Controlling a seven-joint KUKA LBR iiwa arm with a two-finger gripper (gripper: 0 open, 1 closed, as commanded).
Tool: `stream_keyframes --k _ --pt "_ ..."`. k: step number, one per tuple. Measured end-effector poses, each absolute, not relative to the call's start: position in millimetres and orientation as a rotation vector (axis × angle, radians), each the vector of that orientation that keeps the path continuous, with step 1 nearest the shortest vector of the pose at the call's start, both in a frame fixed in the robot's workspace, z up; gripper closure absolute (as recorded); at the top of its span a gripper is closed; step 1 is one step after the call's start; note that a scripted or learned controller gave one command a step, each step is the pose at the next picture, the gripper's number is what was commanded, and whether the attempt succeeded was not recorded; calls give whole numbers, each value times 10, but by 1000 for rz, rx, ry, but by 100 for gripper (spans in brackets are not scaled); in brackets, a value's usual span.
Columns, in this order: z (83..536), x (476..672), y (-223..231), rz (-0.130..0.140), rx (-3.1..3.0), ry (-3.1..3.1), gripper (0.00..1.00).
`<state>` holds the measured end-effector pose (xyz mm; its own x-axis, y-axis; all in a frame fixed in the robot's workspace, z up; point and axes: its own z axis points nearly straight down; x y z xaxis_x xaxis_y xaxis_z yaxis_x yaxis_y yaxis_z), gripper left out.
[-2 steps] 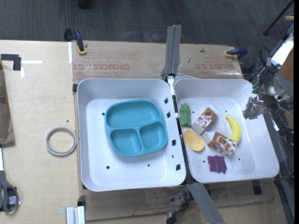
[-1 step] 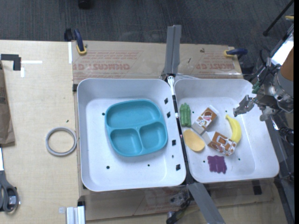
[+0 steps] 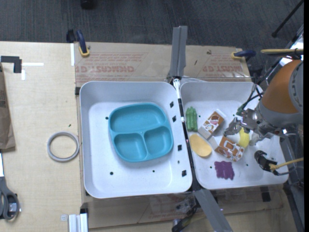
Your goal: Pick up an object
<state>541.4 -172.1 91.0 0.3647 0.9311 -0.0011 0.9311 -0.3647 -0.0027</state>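
My gripper hangs low over the right side of the right bin, reaching in from the right. Right under it lies a small yellow object, touching or nearly touching it; whether it is held is unclear. An orange-and-white patterned packet lies just left of the yellow object. Further left are a small snack box, a green bottle-shaped thing by the bin's left wall, and a yellow-orange oval piece. A purple cluster sits near the front.
The left bin holds a blue divided plate. On the bench to the left lie a grey tape ring, scissors and a brown bag. A grey post stands behind the bins.
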Motion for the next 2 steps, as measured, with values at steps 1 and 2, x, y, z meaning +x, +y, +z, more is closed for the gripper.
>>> stream_keyframes --k 1,2 --pt "992 5409 -1724 7 -2592 -1769 100" --pt "2120 5644 -1323 5 -2628 -1720 100"
